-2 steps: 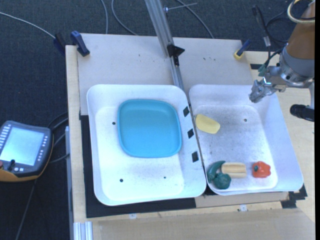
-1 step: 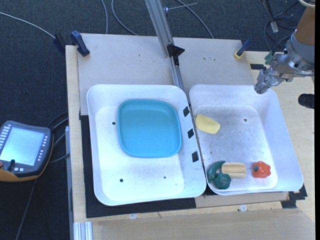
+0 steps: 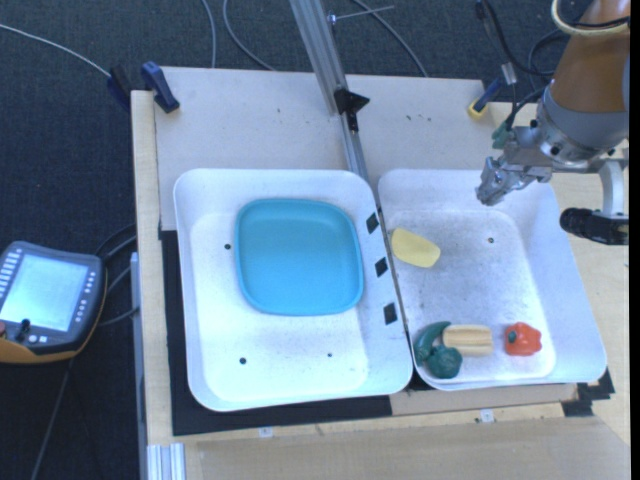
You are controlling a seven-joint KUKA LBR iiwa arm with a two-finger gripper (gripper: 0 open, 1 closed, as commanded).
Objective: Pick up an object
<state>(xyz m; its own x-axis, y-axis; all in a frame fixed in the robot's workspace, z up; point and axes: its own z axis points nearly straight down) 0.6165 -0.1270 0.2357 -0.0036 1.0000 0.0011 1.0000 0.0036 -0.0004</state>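
Note:
My gripper (image 3: 491,190) hangs over the far edge of the right bin (image 3: 560,258), pointing down, with nothing seen between its fingers. Inside that bin a yellow piece (image 3: 414,248) lies near the left wall. Along the near wall sit a green pepper-like toy (image 3: 436,351), a tan block (image 3: 468,339) and a red pepper toy (image 3: 521,339). A turquoise square plate (image 3: 298,255) rests in the left bin (image 3: 200,298). All these lie well below and to the left of the gripper.
A metal pole (image 3: 320,38) slants down from the top to the divide between the bins. Blue clamps (image 3: 160,85) hold the board's far corners. A teach pendant (image 3: 45,298) lies on the floor at left, and cables run across the dark carpet.

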